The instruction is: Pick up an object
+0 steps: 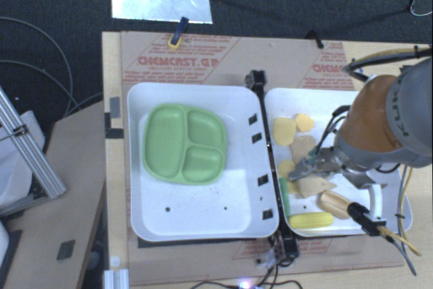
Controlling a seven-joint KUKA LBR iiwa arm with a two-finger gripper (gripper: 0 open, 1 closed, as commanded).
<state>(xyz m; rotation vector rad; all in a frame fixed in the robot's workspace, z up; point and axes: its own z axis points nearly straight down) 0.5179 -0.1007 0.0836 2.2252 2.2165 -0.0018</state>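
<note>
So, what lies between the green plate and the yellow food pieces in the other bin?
In the camera view, between the green plate and the yellow food pieces lie bare white bin floor and the black divider with clips.

One fixed camera above counter [223, 51], looking down at slant, mid distance. Both bins in frame: left bin [155, 213], right bin [325, 99]. My arm [379, 122] enters from 3 o'clock.

You lose much of the right bin [342, 230] under the arm [392, 122] — its far right wall and part of its floor are covered. The arm itself is cut off at the picture's right edge. The gripper [306, 169] blurs into the pale pieces [298, 145] beneath it — you can't tell where one piece ends. The green item [285, 194] by the divider is too small to identify.
</note>
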